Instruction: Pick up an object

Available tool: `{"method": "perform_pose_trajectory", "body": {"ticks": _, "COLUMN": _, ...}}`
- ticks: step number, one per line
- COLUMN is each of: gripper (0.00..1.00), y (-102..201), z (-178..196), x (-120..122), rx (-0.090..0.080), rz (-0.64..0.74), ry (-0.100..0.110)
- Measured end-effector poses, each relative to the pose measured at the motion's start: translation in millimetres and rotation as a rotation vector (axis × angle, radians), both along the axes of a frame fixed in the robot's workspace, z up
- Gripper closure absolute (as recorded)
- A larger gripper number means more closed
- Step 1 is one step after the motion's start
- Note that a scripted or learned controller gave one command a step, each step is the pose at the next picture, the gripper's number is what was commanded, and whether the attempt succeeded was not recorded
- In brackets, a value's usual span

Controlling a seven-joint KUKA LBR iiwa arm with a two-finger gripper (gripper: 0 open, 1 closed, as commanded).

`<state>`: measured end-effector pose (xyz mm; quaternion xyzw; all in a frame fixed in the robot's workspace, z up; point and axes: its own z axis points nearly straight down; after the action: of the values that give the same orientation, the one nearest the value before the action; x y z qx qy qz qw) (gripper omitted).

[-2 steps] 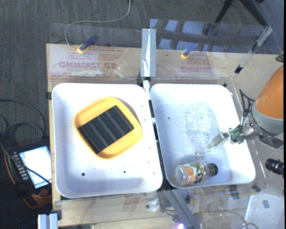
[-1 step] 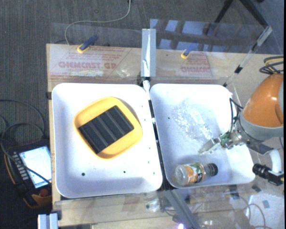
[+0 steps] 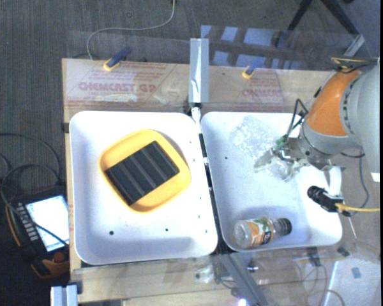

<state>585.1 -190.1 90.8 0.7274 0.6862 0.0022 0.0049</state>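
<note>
1. Two white bins sit side by side on the bench: the left bin and the right bin.
2. The left bin holds a yellow dish with rounded corners, set at a slant near the bin's middle.
3. A black ribbed block lies on top of the dish and covers most of its middle.
4. The right bin holds a bottle lying on its side near the front wall, with its dark cap pointing right.
5. The bottle's body is clear, with a label of orange and green.
6. A crumpled clear wrapper lies in the back half of the right bin, well apart from the bottle.
7. The arm reaches in from the right, its orange band above the right bin's far right side.
8. The gripper hangs low over the right part of the right bin, just beside the wrapper's near edge.
9. Whether its fingers are apart or together cannot be told; glare and clear plastic blur that spot.
10. Nothing can be made out between the fingers.
11. A black cable with a yellow lead trails off the wrist over the bin's right rim.
</note>
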Motion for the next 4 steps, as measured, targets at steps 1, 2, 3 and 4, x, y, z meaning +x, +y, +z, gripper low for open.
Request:
{"method": "perform_pose_trajectory", "body": {"ticks": 1, "gripper": 0.0, "y": -10, "z": -1, "x": 53, "rx": -0.002, "rz": 0.009, "ry": 0.001}}
{"method": "perform_pose_trajectory", "body": {"ticks": 2, "gripper": 0.0, "y": -11, "z": -1, "x": 53, "rx": -0.002, "rz": 0.009, "ry": 0.001}}
{"method": "perform_pose_trajectory", "body": {"ticks": 3, "gripper": 0.0, "y": -14, "z": -1, "x": 82, "rx": -0.001, "rz": 0.541, "ry": 0.02}}
{"method": "perform_pose_trajectory", "body": {"ticks": 4, "gripper": 1.0, "y": -13, "z": 10, "x": 86, "rx": -0.01, "rz": 0.545, "ry": 0.009}}
